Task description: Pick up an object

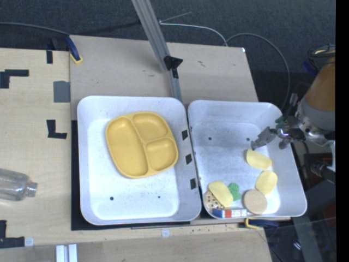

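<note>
Landmark: the right bin, the white one nearer my arm; every place below is given from it.
My gripper: hovering over the bin's right half, just inside the right wall, fingers slanting toward the bin's middle.
My grasp: nothing sits between my fingers; how wide they are parted I cannot tell from this slant.
Nearest target: a yellow oblong piece on the bin floor, just below my fingertips.
Other pieces: a second yellow piece, a tan round disc, a yellow bun-like piece and a small green item, gathered toward the bin's near edge.
Step in hand: approach, I judge; no pick made yet.
Next move: centre over the oblong piece, descend, then close across its narrow width.
</note>
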